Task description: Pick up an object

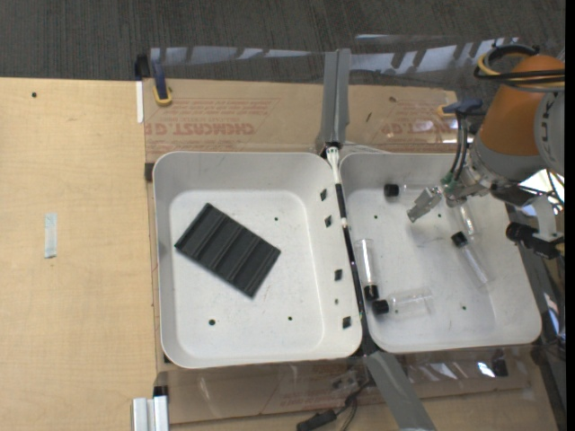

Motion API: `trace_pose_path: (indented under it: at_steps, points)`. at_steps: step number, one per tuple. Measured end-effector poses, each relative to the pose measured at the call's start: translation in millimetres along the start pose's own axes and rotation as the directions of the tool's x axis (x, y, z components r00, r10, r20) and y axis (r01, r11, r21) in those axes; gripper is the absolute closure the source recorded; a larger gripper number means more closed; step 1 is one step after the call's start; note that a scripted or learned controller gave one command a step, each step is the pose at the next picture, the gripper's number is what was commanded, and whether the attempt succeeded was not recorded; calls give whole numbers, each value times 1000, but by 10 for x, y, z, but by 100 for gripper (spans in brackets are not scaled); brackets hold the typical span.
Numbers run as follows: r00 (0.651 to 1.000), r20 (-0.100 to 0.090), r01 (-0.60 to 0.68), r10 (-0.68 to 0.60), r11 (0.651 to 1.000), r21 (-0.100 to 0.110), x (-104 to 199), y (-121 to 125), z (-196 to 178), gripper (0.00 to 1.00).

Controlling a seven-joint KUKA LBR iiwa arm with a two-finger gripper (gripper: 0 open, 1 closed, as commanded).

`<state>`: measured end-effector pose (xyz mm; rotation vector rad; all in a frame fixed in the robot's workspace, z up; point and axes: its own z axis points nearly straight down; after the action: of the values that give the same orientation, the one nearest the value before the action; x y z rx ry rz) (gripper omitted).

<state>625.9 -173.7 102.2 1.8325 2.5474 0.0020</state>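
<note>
While the gripper [437,202] hangs spread and empty over the right bin [512,335], those clear black-capped tubes [367,272] below look light, slick, rollable, best pinched mid-barrel.

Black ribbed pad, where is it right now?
The black ribbed pad lies flat in the left bin, left of centre, apart from its walls.

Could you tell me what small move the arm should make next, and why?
Probably lower the gripper toward the clear black-capped tube just below it in the right bin: the gripper hangs above the bin floor with nothing visibly between its fingers.
</note>
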Motion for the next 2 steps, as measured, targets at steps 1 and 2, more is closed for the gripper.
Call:
trace_pose_path:
  at_steps: [1,2]
  points:
    - [996,-25,91,-91,996,-3,-332,33,97,0]
    - [996,-6,90,-90,996,-6,-385,26,-12,100]
